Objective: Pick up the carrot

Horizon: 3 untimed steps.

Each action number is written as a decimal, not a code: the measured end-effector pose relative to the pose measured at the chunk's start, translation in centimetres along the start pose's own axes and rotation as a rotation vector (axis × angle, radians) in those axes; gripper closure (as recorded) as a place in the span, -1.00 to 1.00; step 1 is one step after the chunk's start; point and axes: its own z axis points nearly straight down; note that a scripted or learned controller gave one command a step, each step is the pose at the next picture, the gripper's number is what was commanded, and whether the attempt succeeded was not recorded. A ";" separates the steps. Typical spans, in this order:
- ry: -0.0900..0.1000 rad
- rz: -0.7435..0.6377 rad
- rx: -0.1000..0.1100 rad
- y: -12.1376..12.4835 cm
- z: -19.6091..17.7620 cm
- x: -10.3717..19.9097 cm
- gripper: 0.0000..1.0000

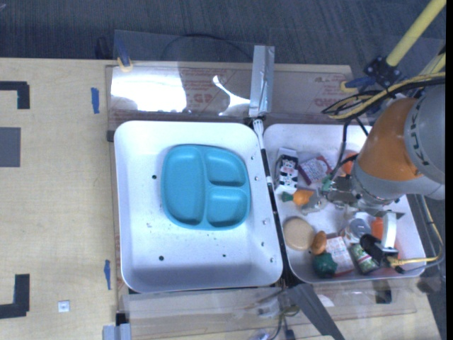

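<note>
A blue divided plate [206, 185] lay mid-floor in the left bin [134, 261]. In the right bin [417, 269], amid clutter, the carrot [378, 227] lay toward the right wall, just below the gripper [347, 193]. The gripper's state could not be judged.

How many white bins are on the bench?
2. The left bin holds a blue divided plate; the right bin holds a jumble of small items beneath the arm.

Left bin [134, 190] open around the blue plate [207, 186]; right bin [417, 257] crowded, clutter packed from 9 to 6 o'clock under the arm [403, 154].
</note>
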 end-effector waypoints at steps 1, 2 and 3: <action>-0.001 -0.129 -0.001 5.3 0.0 2.6 -1.00; 0.000 -0.066 0.057 11.1 0.4 3.0 -1.00; -0.002 -0.070 0.065 10.9 -0.4 3.2 1.00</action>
